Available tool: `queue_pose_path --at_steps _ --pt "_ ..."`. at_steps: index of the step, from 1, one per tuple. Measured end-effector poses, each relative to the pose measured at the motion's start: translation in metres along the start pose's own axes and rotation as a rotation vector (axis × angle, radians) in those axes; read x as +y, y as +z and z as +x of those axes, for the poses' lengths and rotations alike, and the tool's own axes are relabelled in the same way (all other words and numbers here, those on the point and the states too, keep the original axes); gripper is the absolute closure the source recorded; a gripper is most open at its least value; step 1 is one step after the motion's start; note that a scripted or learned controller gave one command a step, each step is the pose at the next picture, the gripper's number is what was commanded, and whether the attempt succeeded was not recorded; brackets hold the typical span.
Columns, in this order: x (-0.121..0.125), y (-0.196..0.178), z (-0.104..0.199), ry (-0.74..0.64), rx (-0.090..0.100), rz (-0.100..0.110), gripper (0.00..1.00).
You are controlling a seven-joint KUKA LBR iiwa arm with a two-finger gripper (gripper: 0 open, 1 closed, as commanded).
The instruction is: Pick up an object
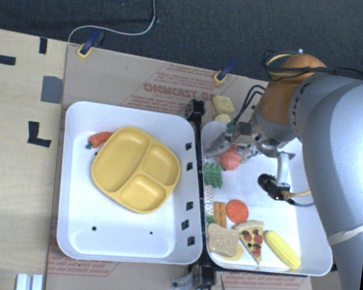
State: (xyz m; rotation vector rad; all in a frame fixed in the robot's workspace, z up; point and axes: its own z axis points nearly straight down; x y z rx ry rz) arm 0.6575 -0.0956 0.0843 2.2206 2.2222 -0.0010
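Gripper (230,143) of mine hangs just above the round pinkish-red toy fruit (231,160) at the right white bin's (307,249) upper left, reaching; next I should descend and pinch it.

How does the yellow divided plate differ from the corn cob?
The yellow divided plate lies in the left bin; the corn cob lies in the right bin. The plate is far larger and flat with three compartments; the cob is a small, slim rod. Both are yellow.
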Motion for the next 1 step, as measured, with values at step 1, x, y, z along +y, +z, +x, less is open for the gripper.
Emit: queue_pose_path --at_steps 1 --pt "0.0006 -0.0114 -0.0001 -0.001 -0.001 -0.002 1.0"
